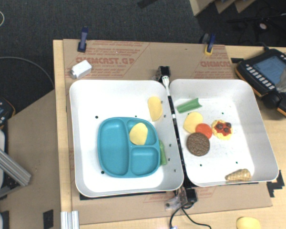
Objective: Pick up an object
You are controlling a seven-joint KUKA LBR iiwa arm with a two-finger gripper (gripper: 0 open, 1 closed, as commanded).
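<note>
Two shallow white bins are sitting side by side on the bench, and no piece is lifted. The left bin [86, 175] is holding a teal divided tray [115, 149] with a yellow toy piece [138, 133] resting in its upper right compartment. A second pale yellow piece [155, 108] is lying just above the tray near the bin's right wall, and a green piece [162, 152] is wedged between tray and wall.

The right bin [257, 128] is carrying the candidates for picking: a green bean-like piece [188, 105], a yellow piece [192, 121] touching an orange-red one [203, 130], a brown round cookie-like disc [198, 144] just below them, a small pizza-like piece [222, 129], and a tan cone-like piece [238, 175] lying against the lower rim.

How far the robot's hand is open, and whether it has anything, cannot be told here.

The risk probably lies in the central cluster: with yellow, orange and brown pieces crowding together, closing fingers could be nudging a neighbour or pinching two. The flat disc may be slipping free, and the cone is hugging the wall, leaving little room.
</note>
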